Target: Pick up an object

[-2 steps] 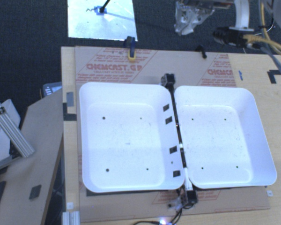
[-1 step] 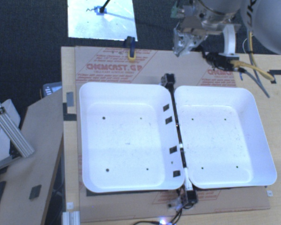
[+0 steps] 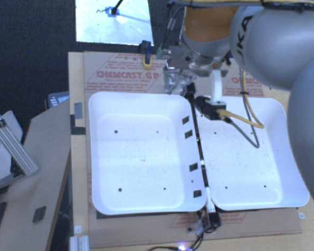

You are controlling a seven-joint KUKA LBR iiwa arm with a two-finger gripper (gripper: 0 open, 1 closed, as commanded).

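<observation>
The arm (image 3: 282, 41) is cut off at the top and right edges and hides the right bin's (image 3: 251, 156) far corner.

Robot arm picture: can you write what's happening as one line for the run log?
arm: over bins' far edge | hand: above left bin's far right corner | right bin: cable across

arm (image 3: 272, 41): reaching in from right, orange band above wrist
gripper (image 3: 174, 82): below wrist, pointing down

One fixed cam above bench, looking down at slant on both bins (image 3: 141, 156)
</observation>
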